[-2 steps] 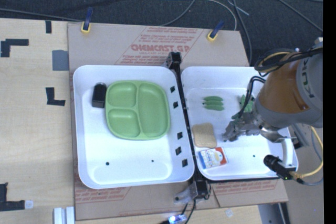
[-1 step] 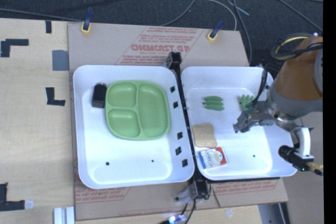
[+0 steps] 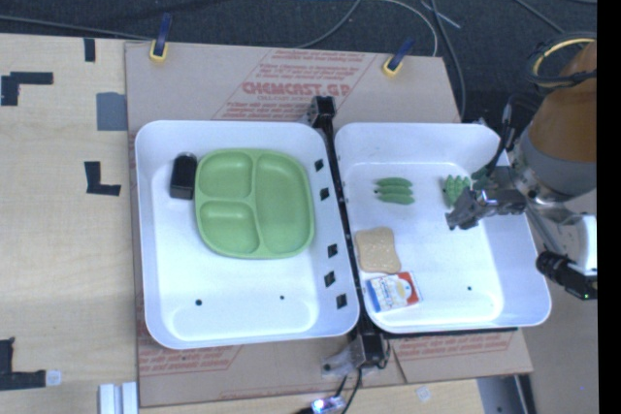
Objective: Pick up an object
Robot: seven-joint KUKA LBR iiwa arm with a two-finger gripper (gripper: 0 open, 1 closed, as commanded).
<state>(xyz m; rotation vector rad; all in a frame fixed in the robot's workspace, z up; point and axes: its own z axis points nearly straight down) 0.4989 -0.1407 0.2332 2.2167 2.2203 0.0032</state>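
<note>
The right bin (image 3: 505, 301) holds a green pea pod (image 3: 394, 190), a tan slice of bread (image 3: 377, 250), a small white, red and blue packet (image 3: 392, 291), and a green leafy piece (image 3: 455, 186) near its right side. My gripper (image 3: 464, 212) hangs over the right part of this bin, just right of and below the green leafy piece. Its dark fingers point down and to the left. I see nothing between them.
The left bin (image 3: 165, 305) holds a green divided plate (image 3: 255, 203) and a small black block (image 3: 182, 176) at the plate's left. A black divider (image 3: 335, 218) runs between the bins. Cables lie on the dark floor behind.
</note>
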